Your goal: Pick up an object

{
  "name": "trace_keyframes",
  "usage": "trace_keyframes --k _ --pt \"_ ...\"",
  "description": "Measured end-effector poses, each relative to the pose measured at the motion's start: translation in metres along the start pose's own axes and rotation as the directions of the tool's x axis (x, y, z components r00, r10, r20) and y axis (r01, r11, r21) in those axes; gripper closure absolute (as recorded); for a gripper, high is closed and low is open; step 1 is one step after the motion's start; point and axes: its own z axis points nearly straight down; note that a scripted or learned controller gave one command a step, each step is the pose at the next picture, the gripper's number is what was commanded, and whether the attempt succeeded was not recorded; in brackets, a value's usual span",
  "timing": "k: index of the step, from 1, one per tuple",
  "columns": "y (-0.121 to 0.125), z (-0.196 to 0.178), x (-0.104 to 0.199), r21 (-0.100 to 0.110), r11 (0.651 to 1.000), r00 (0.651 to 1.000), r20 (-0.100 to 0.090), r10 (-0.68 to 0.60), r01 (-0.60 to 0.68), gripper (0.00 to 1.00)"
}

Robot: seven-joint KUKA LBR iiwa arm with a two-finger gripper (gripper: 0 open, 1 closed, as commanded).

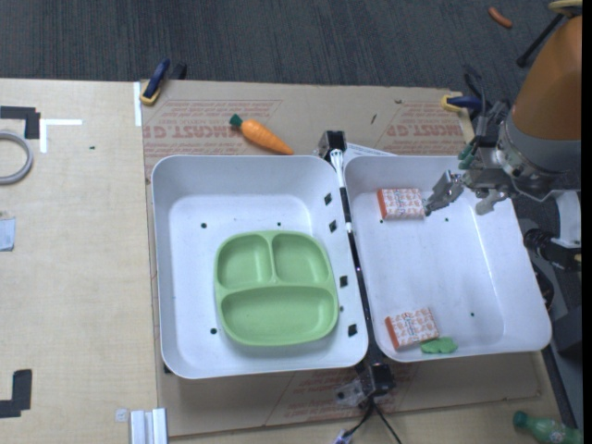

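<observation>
Bins first: you are looking down on two shallow white plastic bins sitting side by side on a cardboard sheet. Lying in the left bin (176, 248) is a pale green plastic plate with three compartments (276, 288), near the middle of the floor. In the right bin (499, 285) you are seeing two small red-and-white printed packets: one packet near the far wall (400, 203), the other at the near left corner (411, 326) — with a small green object (439, 346) just beside it against the near wall.

Reaching in from the right, the grey arm with its orange band (553, 81) is hanging over the right bin's far right side. Its two-finger gripper (442, 194) is pointing left, with the tips just beside the far packet's right edge. Whether the fingers are parted or closed you cannot tell from this angle, and nothing is showing between them.

Outside the bins, an orange toy carrot with a green top (262, 135) is lying on the cardboard beyond the left bin.
</observation>
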Motion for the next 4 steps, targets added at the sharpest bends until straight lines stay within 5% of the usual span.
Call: trace_keyframes --k 1,2,4 --pt "0.049 0.135 0.01 0.001 0.997 0.997 0.0 0.075 -0.075 0.0" --pt "0.097 0.15 0.012 -0.009 0.997 0.997 0.002 0.078 -0.078 0.0" --pt "0.01 0.156 0.011 0.002 0.948 0.948 0.0 0.319 -0.319 0.0"
